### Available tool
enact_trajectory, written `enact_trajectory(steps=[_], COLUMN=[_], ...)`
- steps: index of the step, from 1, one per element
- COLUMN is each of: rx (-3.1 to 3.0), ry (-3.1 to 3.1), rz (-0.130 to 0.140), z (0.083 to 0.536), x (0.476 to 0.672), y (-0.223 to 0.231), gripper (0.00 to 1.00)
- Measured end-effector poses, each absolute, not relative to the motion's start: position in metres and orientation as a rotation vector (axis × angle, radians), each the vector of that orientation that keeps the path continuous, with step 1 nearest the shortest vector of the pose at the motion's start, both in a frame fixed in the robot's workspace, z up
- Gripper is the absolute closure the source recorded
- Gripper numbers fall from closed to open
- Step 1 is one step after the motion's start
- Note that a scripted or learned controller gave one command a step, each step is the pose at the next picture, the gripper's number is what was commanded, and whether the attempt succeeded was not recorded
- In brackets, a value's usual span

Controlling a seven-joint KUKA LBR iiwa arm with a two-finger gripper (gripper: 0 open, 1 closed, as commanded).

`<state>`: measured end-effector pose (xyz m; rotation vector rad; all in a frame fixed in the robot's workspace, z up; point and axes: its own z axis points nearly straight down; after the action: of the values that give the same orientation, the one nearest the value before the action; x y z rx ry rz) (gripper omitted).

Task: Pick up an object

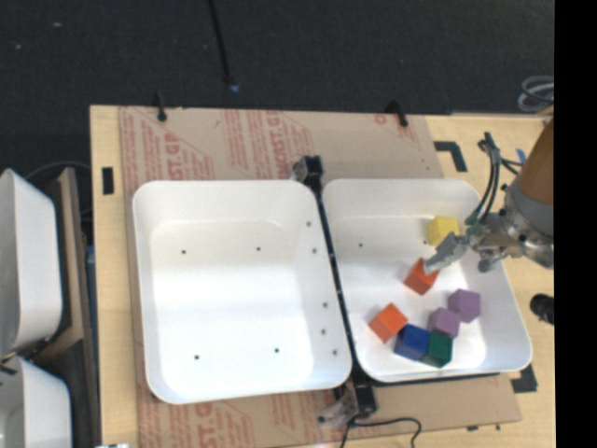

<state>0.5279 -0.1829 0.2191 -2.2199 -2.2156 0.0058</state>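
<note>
Several small blocks lie in the right bin [373, 203]: a yellow block [442, 229] towards the back, a red block [420, 276] in the middle, and an orange block [387, 322], a blue block [411, 343], a green block [438, 349] and two purple blocks [464, 303] [445, 321] near the front. My gripper [466, 255] hangs over the right side of this bin, just right of the yellow and red blocks. It is open with nothing between its fingers. The left fingertip [446, 250] is close above the red block's upper right corner.
The left bin [233, 203] sits beside the right one, with their rims meeting at a black clip [308, 168] at the back. Both rest on a cardboard sheet [233, 143]. The arm [532, 194] with its cables comes in from the right edge.
</note>
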Motion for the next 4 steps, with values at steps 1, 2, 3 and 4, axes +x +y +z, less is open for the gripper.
enact_trajectory(steps=[1, 2, 3, 4], rx=[-2.223, -2.219, -2.224, -2.225], ry=[-2.221, -2.218, -2.223, -2.225], rz=[-0.001, 0.004, -0.002, -0.005], z=[0.223, 0.165, 0.115, 0.117], x=[0.529, 0.524, 0.526, 0.527], y=[-0.183, -0.176, -0.186, -0.186], gripper=[0.00, 0.00, 0.00, 0.00])
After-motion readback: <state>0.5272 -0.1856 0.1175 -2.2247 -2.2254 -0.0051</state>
